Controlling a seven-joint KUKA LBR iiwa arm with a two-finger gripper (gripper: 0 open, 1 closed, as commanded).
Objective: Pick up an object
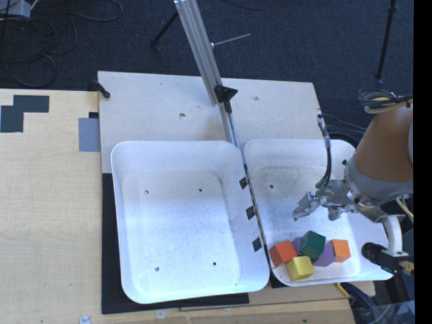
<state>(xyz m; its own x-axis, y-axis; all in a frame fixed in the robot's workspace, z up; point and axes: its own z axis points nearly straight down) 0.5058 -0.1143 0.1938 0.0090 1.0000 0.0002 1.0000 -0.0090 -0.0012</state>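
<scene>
I hover the claw (316, 206), empty and apparently spread, above the right bin (290, 160); next, descend onto the green block (313, 242).

Dark carpeted floor (283, 25) with cables lies beyond the gripper; a pale wooden bench (47, 201) sits far left.

- Lighting is bright and even; the two shallow white plastic bins (177, 285) come out nearly blown out, with little surface detail.
- Shadows are soft and short, faint beneath the small coloured blocks (312, 252).
- The dark carpeted floor (290, 19) at the top is dim and grainy.
- Overall sharpness is modest; the grey metal gripper (317, 206) looks slightly soft and its edges are blurred.
</scene>
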